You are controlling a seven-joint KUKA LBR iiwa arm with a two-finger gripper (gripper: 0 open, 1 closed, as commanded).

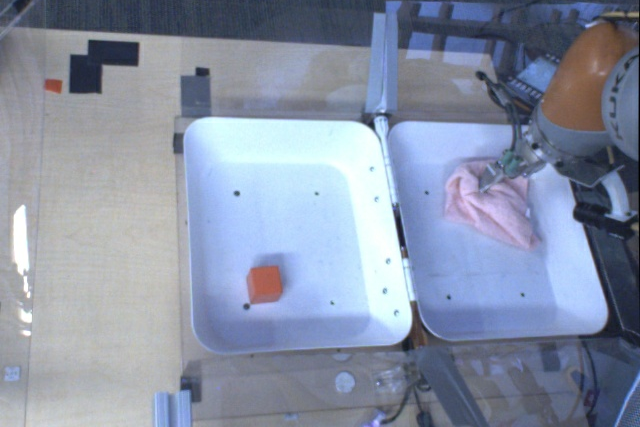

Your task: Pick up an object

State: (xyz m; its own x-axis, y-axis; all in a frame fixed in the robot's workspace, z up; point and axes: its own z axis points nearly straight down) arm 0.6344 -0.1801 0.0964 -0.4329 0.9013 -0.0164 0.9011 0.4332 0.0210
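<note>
Overhead slanted view of the table, with two shallow white bins set side by side. The right bin contains a crumpled pink cloth, lying toward its upper middle; the left bin contains a small orange block near its lower left corner. The grey arm, marked by its orange band, enters from the right and brings the hand down onto the cloth's upper edge, where the tips appear to touch or press into the folds. Whether the hand is apart, together or clamped on fabric cannot be told at this size. The cloth is judged light, soft and without fixed shape: it should give under pressure, bunch between the fingertips rather than resist them, and drape and trail when lifted. It is unlikely to be damaged by a firm squeeze. A raised ridge or thick fold, such as the heaped part near the upper edge, looks the best place to take hold, since a flat single layer against the bin floor could slip out of a pinch. The block, by contrast, is judged rigid, with flat opposing faces.
</note>
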